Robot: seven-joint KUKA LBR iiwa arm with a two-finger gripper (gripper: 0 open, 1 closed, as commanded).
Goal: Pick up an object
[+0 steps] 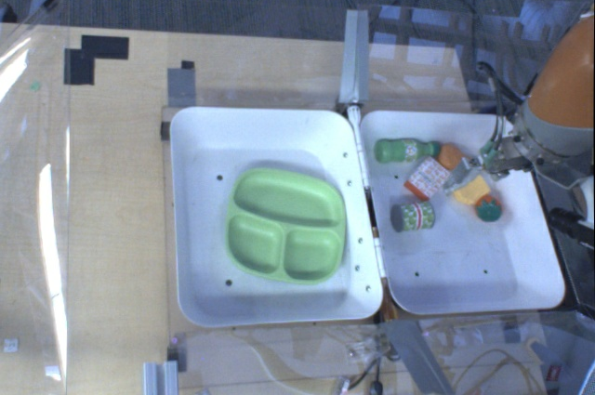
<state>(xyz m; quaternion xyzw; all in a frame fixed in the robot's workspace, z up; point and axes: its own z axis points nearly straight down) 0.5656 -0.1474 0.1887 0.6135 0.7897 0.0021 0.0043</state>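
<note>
Tool (468, 177), grip state unclear, just above yellow block (472, 191), beside red-white box (427, 178).

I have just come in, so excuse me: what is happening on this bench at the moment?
A robot arm reaches from the right over the right bin, trying to pick up an object. Its end effector hovers among small items: a green bottle, a red and white packet, a yellow block and a small can. Nothing looks lifted yet. The left bin holds a green divided tray.
</note>
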